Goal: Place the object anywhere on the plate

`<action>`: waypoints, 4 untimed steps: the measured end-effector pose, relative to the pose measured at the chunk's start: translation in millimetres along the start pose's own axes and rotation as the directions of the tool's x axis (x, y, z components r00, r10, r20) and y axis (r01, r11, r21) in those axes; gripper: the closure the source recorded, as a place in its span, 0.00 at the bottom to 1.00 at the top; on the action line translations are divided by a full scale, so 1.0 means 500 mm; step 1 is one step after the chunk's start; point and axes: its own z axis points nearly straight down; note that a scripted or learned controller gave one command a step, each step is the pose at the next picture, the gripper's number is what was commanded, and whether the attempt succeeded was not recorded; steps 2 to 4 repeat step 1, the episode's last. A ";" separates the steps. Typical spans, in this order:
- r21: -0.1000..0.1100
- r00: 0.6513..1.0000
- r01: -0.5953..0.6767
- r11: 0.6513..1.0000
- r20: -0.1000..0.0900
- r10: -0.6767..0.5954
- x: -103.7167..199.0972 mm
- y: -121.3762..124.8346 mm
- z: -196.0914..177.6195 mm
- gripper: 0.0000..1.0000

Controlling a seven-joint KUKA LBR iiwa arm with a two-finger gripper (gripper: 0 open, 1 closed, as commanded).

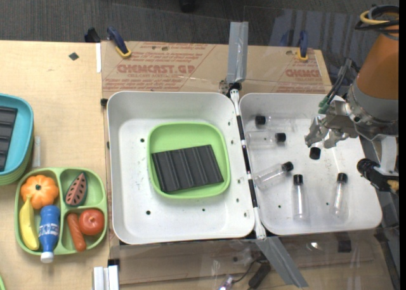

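Well, the gripper [325, 131] hangs over the right bin [374, 222], and I cannot tell whether it is open or closed. Just at its 6 o'clock sits the black cap of a vial [315, 153]; the vial's body is hard to make out, so its axis is unclear, as is whether it is gripped. Four other vials [298, 197] lie loose in the bin, two running 12 to 6 with caps at 12. At 9 o'clock, in the left bin [124, 174], the green plate [158, 136] carries a black ridged slab [188, 168].
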 end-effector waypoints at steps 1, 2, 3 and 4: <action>0.000 1.000 0.000 1.000 0.000 0.000 0.000 0.000 0.000 0.00; 0.000 1.000 0.000 1.000 0.000 0.000 0.000 0.000 0.000 0.00; 0.000 1.000 0.000 1.000 0.000 0.000 0.000 0.000 0.000 0.00; 0.000 1.000 0.000 1.000 0.000 0.000 0.000 0.000 0.000 0.00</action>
